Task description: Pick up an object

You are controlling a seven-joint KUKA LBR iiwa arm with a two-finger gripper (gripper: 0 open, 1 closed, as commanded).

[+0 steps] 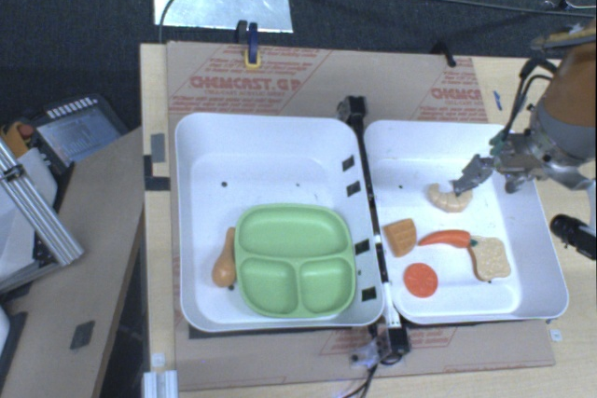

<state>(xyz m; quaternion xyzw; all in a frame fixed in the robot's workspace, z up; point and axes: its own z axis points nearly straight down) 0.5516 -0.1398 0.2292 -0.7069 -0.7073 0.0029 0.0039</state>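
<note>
My gripper (pixel 472 174) reaches in from the right and hangs over the right bin (pixel 536 294), its tip right beside the upper right end of a cream curved piece (pixel 447 198). Whether it touches that piece is unclear. Lower in the same bin lie an orange block (pixel 401 236), a red-orange carrot-like piece (pixel 445 239), a tan bread slice (pixel 492 259) and a red disc (pixel 421 280).
The left bin (pixel 201 163) holds a green divided plate (pixel 295 258) and a tan pear-shaped piece (pixel 226 260) by its left side. A black divider (pixel 364 191) runs between the bins. Cables cross the back of the bench.
</note>
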